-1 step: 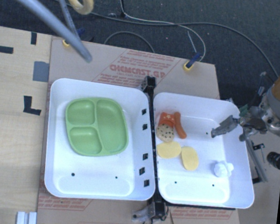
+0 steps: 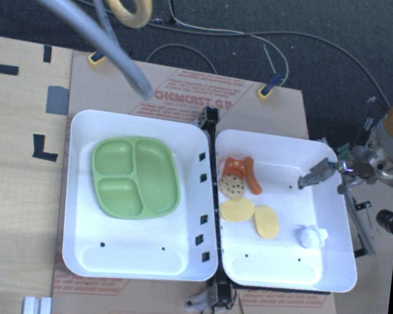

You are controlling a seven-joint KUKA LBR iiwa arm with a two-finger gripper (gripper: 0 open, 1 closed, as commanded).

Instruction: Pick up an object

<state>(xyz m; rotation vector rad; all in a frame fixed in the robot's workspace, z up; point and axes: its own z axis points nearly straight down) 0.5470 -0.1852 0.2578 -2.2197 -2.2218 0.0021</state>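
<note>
Gripper (image 2: 320, 173) at upper right of right bin (image 2: 331, 276), above bin floor; jaws' state: cannot tell, nothing seen held. Toy food cluster lies left and lower: orange piece (image 2: 246, 171), speckled cookie (image 2: 233, 186), two yellow slices (image 2: 237, 209), (image 2: 267, 222). Small white object (image 2: 311, 236) nearest, directly below. Green divided plate (image 2: 136, 177) in left bin (image 2: 78, 195). Cardboard (image 2: 190, 96) print reads roughly "CHEMCAST".

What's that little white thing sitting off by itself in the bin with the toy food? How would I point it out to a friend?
Start at the right-hand white bin, the one without the green plate. The toy food clusters near its left wall; look toward the opposite side instead. There lies the small white lump, alone, the sole pale piece among orange and yellow ones.
</note>
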